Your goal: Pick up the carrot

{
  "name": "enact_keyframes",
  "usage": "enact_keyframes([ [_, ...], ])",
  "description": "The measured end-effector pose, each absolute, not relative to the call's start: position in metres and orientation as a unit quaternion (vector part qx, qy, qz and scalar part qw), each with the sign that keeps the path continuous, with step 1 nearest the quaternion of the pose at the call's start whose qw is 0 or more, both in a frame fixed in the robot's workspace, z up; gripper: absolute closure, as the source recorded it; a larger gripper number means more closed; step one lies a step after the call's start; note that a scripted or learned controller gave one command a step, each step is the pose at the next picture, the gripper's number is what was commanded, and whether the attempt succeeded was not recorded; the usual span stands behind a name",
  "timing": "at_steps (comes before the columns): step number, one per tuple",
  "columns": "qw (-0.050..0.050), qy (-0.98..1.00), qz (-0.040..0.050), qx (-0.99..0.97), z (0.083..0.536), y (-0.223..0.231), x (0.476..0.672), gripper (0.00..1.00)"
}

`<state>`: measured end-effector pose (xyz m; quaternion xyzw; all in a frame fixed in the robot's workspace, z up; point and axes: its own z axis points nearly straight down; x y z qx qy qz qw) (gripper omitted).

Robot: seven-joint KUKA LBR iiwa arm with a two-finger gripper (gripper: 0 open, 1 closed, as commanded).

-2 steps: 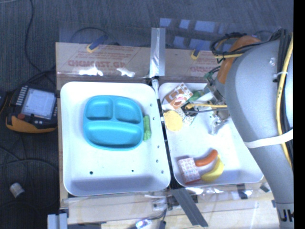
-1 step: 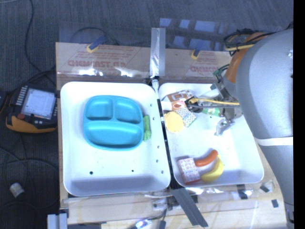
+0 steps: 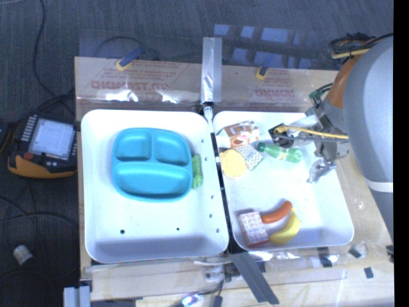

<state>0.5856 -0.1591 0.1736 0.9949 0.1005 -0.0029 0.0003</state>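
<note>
Bins: two shallow white ones side by side on the worktop [image 3: 86, 85], left bin [image 3: 102, 235] and right bin [image 3: 332, 229]
Left bin holds: one blue divided plate [image 3: 152, 163] and one green piece [image 3: 197, 171] touching the plate's right edge
Right bin holds: one carrot [image 3: 277, 212], one banana [image 3: 285, 229], one yellow round piece [image 3: 233, 164], one green bottle [image 3: 281, 151], three small packets
Carrot: near the right bin's front wall, lying on the banana, a pink packet [image 3: 252, 226] just beside its left end
Open room: bare white floor in the right bin's middle, between carrot and bottle
Arm: grey, enters over the right bin's right wall
Hand [image 3: 319, 168]: low over the right bin's right side, well apart from the carrot; fingers apart or together, cannot tell
</note>
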Motion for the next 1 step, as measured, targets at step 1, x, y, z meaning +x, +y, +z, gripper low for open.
enact_keyframes([
  [1, 0.001, 0.101, 0.0009, 0.995, 0.0897, -0.1109, 0.5944, 0.00],
])
